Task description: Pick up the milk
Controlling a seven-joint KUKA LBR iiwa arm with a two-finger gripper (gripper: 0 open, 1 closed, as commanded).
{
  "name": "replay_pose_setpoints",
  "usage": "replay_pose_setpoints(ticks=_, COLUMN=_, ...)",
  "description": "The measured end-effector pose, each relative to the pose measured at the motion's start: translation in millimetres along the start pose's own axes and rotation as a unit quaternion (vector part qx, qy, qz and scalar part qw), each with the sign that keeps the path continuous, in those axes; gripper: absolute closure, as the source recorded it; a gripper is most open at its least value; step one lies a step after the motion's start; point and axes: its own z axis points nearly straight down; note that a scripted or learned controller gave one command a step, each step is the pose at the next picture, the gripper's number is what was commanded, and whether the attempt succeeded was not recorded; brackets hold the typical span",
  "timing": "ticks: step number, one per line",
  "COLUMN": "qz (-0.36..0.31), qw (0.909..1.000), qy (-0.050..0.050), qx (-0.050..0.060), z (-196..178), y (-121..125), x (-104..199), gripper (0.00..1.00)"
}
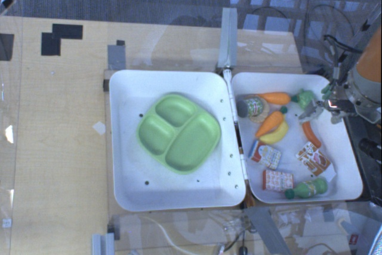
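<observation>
While the gripper (320,108) hovers open over the right bin (352,158), the milk carton (266,156) lies beside banana (274,134), carrots (270,122), juice box (278,180).

Two white bins sit side by side: the left bin (119,146) and the right bin (352,170). The left one holds one green divided plate (179,133). The right one holds two carrots, one upper (274,98) and one lower (270,122), one yellow banana (276,134), one grey can (251,107), one broccoli (305,97), one red sausage (311,134), one green bottle (308,189), and three small cartons (266,156), (278,180), (313,159); which of these is the milk cannot be told.
</observation>
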Motion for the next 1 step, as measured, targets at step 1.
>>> replay_pose_setpoints(ticks=1, qz=0.001, qw=1.0, qy=0.0, qx=0.0, z=115.7, y=-53.9, x=-34.1, gripper=0.0)
